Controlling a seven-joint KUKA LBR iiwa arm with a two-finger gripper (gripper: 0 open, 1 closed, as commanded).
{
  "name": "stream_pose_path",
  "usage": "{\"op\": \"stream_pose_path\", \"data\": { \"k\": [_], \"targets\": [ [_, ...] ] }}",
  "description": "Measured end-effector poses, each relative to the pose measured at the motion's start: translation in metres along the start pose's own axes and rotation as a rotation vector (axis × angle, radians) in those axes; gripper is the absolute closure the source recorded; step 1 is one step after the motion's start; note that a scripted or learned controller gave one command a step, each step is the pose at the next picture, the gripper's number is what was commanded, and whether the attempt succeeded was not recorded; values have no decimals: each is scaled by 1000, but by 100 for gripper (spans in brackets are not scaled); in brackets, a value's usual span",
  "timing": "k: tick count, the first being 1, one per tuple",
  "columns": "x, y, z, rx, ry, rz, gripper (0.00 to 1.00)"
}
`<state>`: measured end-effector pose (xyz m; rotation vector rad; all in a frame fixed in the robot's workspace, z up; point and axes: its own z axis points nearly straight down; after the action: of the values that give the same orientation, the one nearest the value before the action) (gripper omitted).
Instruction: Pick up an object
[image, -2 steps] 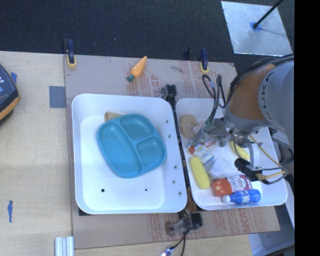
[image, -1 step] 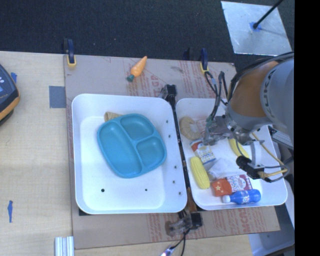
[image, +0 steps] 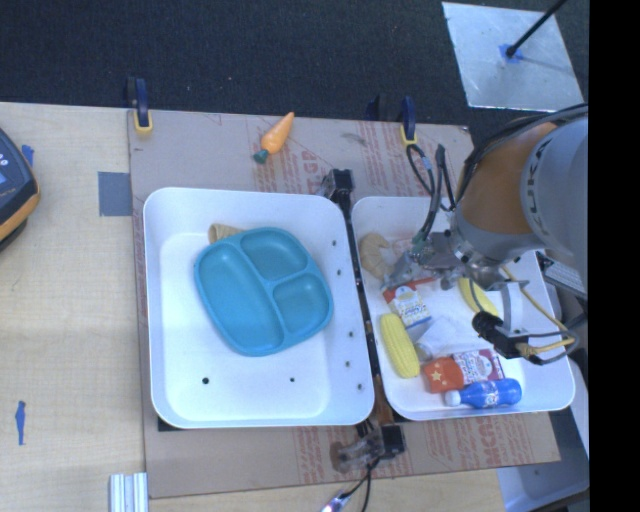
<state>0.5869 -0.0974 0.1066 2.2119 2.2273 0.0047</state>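
Observation:
The right bin (image: 560, 400) holds several items. A yellow corn cob (image: 400, 345) lies near its left wall. A small white and red carton (image: 409, 305) sits just above the cob. A red pouch (image: 446, 374) and a blue bottle (image: 490, 393) lie along the front, and a yellow banana (image: 473, 296) is partly under the arm. A beige lump (image: 375, 254) rests in the back left corner. My gripper (image: 415, 268) hangs low over the bin's left half, just above the carton and beside the beige lump. The arm's grey and orange wrist (image: 505, 205) hides the bin's back right.
The left bin (image: 170, 390) holds a blue divided plate (image: 265, 290) with a tan cone (image: 225, 232) peeking out behind it. A toy carrot (image: 276, 134) lies on the board behind the bins. Black cables (image: 520, 340) loop from the wrist over the right bin.

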Motion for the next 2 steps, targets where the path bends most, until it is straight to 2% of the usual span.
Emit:
{"op": "stream_pose_path", "data": {
  "k": [1,2],
  "targets": [
    [-1,0,-10,1,0,0,100],
    [-1,0,-10,1,-1,-1,0]
  ]
}}
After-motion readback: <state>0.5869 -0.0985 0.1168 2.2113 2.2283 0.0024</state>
